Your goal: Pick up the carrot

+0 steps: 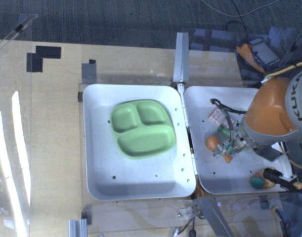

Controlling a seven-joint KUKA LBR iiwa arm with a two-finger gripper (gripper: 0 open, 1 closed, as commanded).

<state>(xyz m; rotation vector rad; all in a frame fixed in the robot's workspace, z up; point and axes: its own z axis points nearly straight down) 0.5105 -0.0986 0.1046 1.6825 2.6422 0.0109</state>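
One gripper (226,148) low in right bin (205,174), jaw state unclear, carrot (228,157) partly hidden beneath.

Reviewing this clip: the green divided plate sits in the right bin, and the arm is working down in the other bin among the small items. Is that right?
Not quite. The camera view shows the green divided plate in the left bin, not the right one. The rest holds: the gripper is down in the other bin, the right bin, among the small items, beside an orange piece.
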